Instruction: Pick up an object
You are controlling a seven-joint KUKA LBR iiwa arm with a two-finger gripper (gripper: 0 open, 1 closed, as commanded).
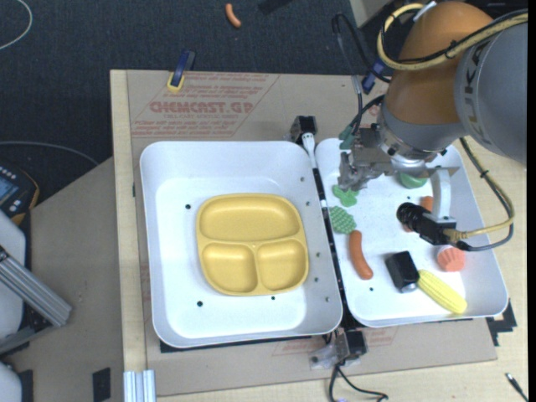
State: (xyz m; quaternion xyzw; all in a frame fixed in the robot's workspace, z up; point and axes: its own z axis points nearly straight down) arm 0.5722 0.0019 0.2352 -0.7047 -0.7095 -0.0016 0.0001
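The gripper (352,177) hangs low over the far left corner of the right bin (494,287), right against the ridge where that bin meets the left bin (159,224). Directly beneath its tip lies a small green piece (344,196), touching or nearly touching the fingers; this looks like the thing being gone for. It is flat and leaf-like, bright green, but half hidden under the gripper, so its full outline and long axis are hard to make out. Whether the fingers are spread or closed I cannot tell, since the wrist body covers them from above. Just nearer the camera from that piece, along the same ridge, sits a second green item with a knobbly texture (341,219), and past it a red sausage (361,255) lying lengthwise toward the near edge of the right bin. If the aim is the green piece, the move is a short straight drop, and the ridge close beside it could foul one finger. The left bin holds a yellow divided tray (251,243).
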